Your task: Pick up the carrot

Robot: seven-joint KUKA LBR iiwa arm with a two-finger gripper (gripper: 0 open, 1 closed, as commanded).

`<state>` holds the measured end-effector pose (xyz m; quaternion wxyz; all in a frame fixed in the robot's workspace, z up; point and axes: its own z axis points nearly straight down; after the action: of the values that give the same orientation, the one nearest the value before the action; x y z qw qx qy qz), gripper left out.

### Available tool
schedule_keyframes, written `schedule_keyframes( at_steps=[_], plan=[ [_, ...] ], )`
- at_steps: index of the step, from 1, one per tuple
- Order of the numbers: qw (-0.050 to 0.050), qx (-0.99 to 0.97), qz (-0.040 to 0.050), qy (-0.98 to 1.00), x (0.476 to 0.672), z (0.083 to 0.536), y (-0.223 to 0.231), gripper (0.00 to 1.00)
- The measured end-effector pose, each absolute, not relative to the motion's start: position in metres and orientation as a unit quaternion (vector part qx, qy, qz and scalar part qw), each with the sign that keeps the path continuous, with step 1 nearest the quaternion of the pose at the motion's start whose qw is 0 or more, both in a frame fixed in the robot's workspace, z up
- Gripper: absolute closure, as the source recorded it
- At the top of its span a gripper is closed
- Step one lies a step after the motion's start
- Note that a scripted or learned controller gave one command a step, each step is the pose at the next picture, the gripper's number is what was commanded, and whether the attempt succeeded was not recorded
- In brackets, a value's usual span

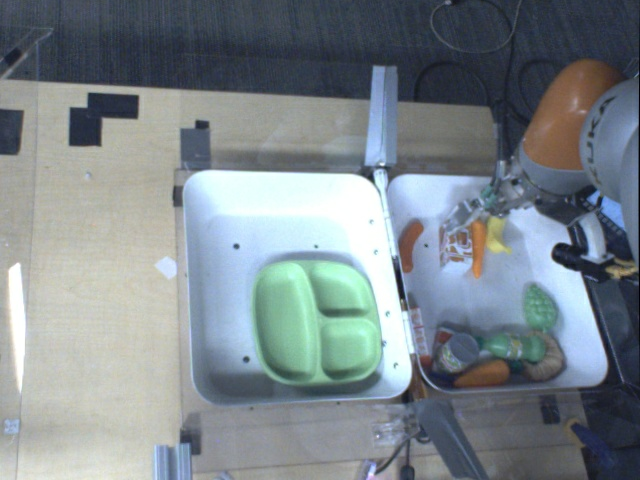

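So the arm (590, 128) is reaching in from the right and its claw (497, 200) is hanging over the back part of the right bin (590, 313), right above a little cluster of stuff. The carrot (478, 248) is lying in that cluster, pointing roughly front to back, with its top end sitting just under the claw tip. It's touching a clear snack bag (458, 240) on its left, and there's a small yellow thing (497, 236) just beside it on the right. Honestly the claw is a blurry mess of metal from this angle, so I can't tell whether it's open, closed or gripping anything.

Elsewhere in the same bin, a red sausage-looking piece (410, 244) is lying near the left wall, well apart from the carrot. A green bumpy toy (540, 308) is sitting toward the right side. Along the front wall there's a pile: a can (460, 349), a green bottle (510, 347) lying on its side, something brownish at the right end, and another orange piece (484, 373) that might be a second carrot, hard to say.

The left bin (230, 218) is holding a green divided tray (317, 319) sitting toward its front. Both bins are resting side by side on the wooden table (90, 268).
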<state>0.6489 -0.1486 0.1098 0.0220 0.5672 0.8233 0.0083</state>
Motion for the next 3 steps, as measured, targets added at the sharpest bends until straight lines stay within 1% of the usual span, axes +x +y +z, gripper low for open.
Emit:
schedule_keyframes(
  at_steps=[1,2,3],
  plan=[
    [0.019,0.561,0.0085,0.827,0.630,0.112,-0.103,0.00],
    [0.020,0.560,0.0137,0.828,0.633,0.127,-0.099,1.00],
    [0.021,0.560,0.0139,0.828,0.634,0.128,-0.099,0.00]
  ],
)
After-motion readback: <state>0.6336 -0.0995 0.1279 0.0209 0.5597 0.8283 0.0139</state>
